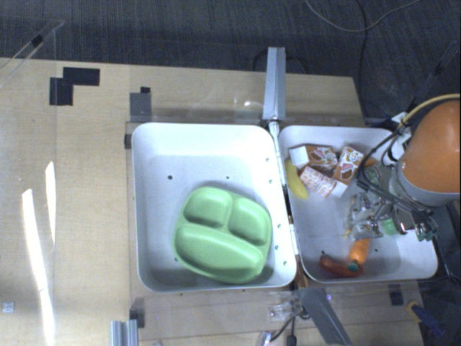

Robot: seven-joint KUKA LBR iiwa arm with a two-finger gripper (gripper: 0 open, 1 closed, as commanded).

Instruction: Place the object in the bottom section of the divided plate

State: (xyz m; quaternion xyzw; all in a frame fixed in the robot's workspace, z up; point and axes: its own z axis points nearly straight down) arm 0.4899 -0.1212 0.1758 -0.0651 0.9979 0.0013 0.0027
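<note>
My gripper [365,218] low in the right bin [317,262], just above the carrot [358,251], grip state unclear.

Snack cartons [323,168] and banana [296,181] share the right bin [410,269].

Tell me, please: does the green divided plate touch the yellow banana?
Apart. The camera view shows the green divided plate in the left bin and the yellow banana in the right bin, with both bin rims between them.
</note>
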